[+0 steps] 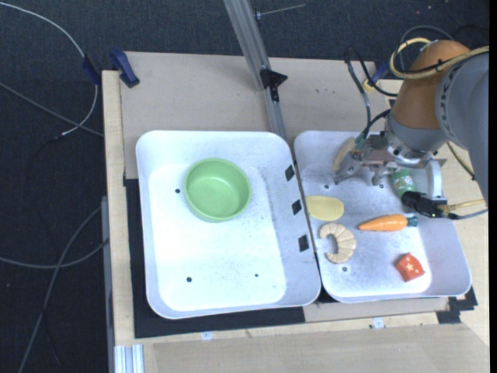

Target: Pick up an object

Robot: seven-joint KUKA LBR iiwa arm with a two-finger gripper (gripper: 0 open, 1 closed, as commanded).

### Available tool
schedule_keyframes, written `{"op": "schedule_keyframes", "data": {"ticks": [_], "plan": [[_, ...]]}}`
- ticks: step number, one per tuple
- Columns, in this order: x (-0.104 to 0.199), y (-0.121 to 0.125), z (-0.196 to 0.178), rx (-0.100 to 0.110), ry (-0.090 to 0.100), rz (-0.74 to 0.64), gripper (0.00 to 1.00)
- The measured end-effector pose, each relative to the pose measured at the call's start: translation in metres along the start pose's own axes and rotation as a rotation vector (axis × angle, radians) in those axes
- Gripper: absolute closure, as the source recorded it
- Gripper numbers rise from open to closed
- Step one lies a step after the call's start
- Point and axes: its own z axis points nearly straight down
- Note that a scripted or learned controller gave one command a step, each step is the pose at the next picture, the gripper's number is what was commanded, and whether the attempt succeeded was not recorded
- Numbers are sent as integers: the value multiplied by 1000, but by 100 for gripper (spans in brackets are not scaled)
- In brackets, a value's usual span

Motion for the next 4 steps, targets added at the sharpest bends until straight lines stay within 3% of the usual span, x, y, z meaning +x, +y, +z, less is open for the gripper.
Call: {"op": "schedule_keyframes", "data": {"ticks": [1, 3, 4], "plan": [[1, 2, -17, -8, 1, 0, 100], [3, 7, -143, -22, -4, -2, 100], [51, -8, -153, -6, 2, -7, 100]]}}
